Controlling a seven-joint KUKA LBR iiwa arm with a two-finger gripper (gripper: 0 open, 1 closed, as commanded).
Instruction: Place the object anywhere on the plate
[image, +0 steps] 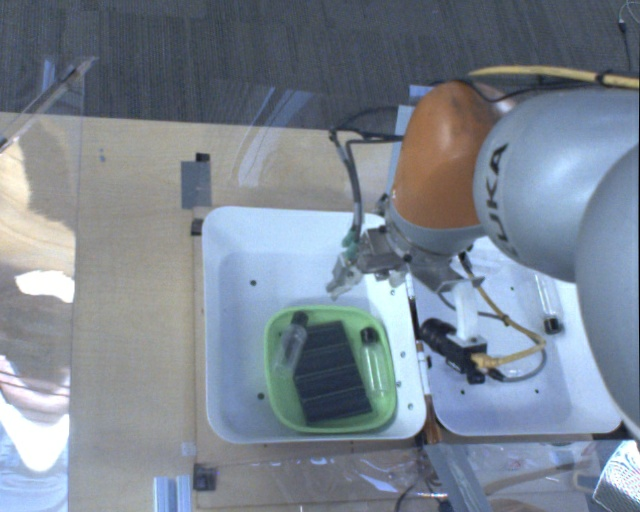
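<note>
Grey arm with orange band reaches in from the right over the two shallow white bins (225, 330). Its two-finger gripper (345, 278) hangs above the left bin, just far of the round green plastic plate (278, 395); can't tell whether it's spread or pressed together. Ribbed black rectangular block (330, 372) lies on the plate, between two clear small tubes (291, 343).
</note>
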